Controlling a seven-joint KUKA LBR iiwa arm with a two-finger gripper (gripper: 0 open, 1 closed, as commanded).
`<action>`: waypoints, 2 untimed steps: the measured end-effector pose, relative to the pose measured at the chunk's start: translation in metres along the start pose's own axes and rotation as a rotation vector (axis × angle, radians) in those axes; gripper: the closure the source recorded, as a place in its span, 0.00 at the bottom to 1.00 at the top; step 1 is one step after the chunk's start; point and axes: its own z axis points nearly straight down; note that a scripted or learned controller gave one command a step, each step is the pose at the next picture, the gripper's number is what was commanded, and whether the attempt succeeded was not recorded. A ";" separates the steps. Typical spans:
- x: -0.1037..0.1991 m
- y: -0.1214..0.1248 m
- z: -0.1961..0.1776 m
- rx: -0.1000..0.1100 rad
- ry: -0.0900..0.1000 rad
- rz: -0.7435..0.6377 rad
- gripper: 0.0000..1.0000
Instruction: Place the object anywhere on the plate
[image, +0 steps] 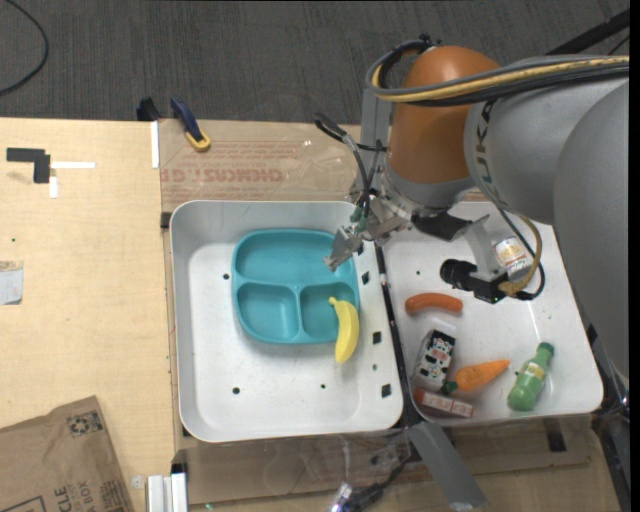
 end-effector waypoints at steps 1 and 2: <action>-0.002 0.000 -0.009 0.000 -0.001 0.004 1.00; 0.027 0.067 0.039 0.000 -0.001 0.118 1.00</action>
